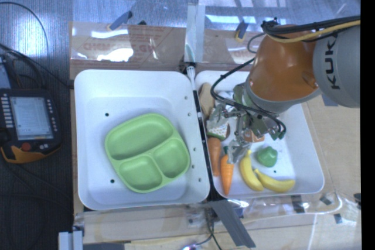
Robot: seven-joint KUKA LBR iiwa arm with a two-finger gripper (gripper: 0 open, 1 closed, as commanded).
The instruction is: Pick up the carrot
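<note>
The big grey arm (328, 67) comes in from the right, and its orange band (284, 67) hangs right over the right bin (304, 175), covering a good chunk of that bin's back half. The left bin (94, 96) sits just beside it, the two touching along their shared rim in the middle. In the left bin there's a green divided plate (147, 152) with three compartments, lying flat a bit below the bin's centre and turned at an angle. Off to the far left, well apart from the bins, a teach pendant (28, 120) with a lit screen lies on the dark surface with a black cable looping up behind it. Back in the right bin: two bananas (263, 177) lie near the front edge, curving up side by side and touching. The gripper (237, 146) hangs down from under the orange band with cables around it, and honestly I can't tell if the fingers are spread or pressed together, too much clutter down there. The carrot (226, 173) lies in the right bin along its left wall, tip pointing toward the front, with a second orange carrot-like piece (214, 152) just beside it on the left. The gripper is right above the carrot's top end, near or maybe touching, can't say. A small green pepper-looking thing (267, 156) sits just right of the gripper, above the bananas.
</note>
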